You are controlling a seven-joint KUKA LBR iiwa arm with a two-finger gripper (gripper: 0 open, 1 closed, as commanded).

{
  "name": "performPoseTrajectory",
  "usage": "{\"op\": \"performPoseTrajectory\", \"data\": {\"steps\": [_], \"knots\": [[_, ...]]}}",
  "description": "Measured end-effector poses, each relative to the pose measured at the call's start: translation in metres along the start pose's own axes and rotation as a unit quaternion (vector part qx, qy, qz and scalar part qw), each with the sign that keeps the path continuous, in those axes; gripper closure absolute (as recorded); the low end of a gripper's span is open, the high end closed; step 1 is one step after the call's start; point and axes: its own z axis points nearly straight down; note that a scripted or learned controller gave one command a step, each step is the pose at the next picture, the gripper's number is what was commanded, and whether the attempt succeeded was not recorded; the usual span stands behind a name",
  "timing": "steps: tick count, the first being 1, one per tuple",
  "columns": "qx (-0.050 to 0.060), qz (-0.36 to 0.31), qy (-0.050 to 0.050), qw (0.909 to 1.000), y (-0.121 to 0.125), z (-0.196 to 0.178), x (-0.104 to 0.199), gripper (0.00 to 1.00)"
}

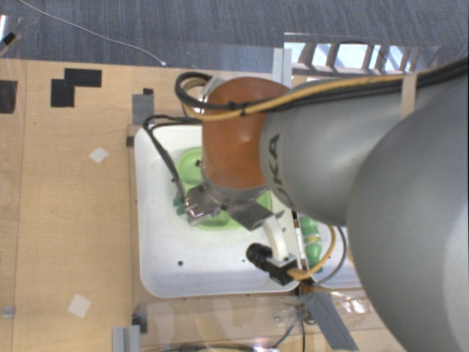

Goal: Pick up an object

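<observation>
Counter [66,218]: pale wood, bearing black square markers at its far left and small light tags on the bare left side.

Left bin [157,270]: shallow white tray with rounded corners, its near floor bare apart from a few small dark specks.

Cable fitting [265,261]: black connector with a yellow lead, hanging off the arm at the near right of the bin, beside more green pieces [311,242] at the boundary with the right-hand bin; their shape is too hidden to name.

Gripper [198,205]: metal wrist hardware low over the middle of the left bin, directly above the green item. State of the jaws: cannot tell, since the orange band and wrist body hide them from above.

Green object [192,166]: bright green, flat and rounded, lying on the bin floor in the middle to far part, with a lobe showing far-left of the wrist and an edge showing under it on the near side. Judged to be moulded plastic or thin rubber: light, fairly stiff, smooth and somewhat slippery, not fragile. Lying flat, it offers little height; the best hold is likely across an exposed rim or raised lip, pinched from above.

Arm [381,167]: grey, entering from the right.
</observation>
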Motion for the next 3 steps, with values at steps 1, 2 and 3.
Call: {"op": "performPoseTrajectory", "data": {"steps": [1,2,3], "knots": [[0.000,-0.006,0.000,1.0000,-0.003,0.019,-0.002,1.00],[0.000,0.027,0.000,0.9996,-0.002,0.036,0.000,1.00],[-0.001,-0.055,0.000,0.9985,-0.005,0.041,-0.008,1.00]]}}
